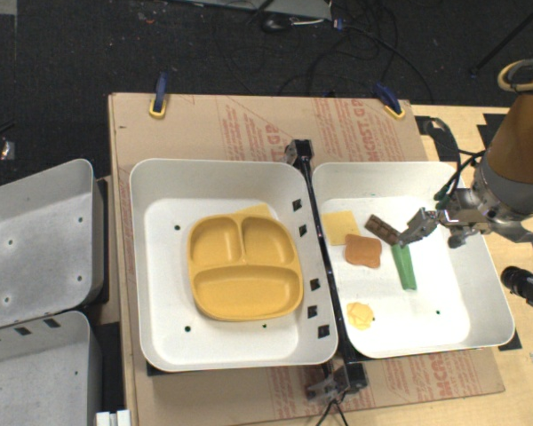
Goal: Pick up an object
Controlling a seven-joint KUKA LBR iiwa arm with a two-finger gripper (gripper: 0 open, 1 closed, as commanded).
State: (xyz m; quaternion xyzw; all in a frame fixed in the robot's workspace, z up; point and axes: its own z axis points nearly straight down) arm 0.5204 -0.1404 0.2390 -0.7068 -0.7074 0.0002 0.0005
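Observation:
The right bin [480, 327] holds several small objects. A pale yellow flat square [339, 226] lies near the divider, with an orange-brown chunk [363, 252] just below it. A dark brown block [381, 230] sits beside them, and a green stick [404, 267] lies lengthwise to its right. A small yellow piece [360, 314] rests near the bin's front. My gripper [419, 226] reaches in from the right and hangs just above the top end of the green stick, close to the brown block. Nothing shows in its grasp.
The left bin [160, 327] holds a yellow divided tray [245, 267]. A black divider [315, 256] with clips runs between the bins. The arm's orange band [522, 136] and grey wrist [497, 204] overhang the right bin's right rim. Grey trays [35, 238] lie at far left.

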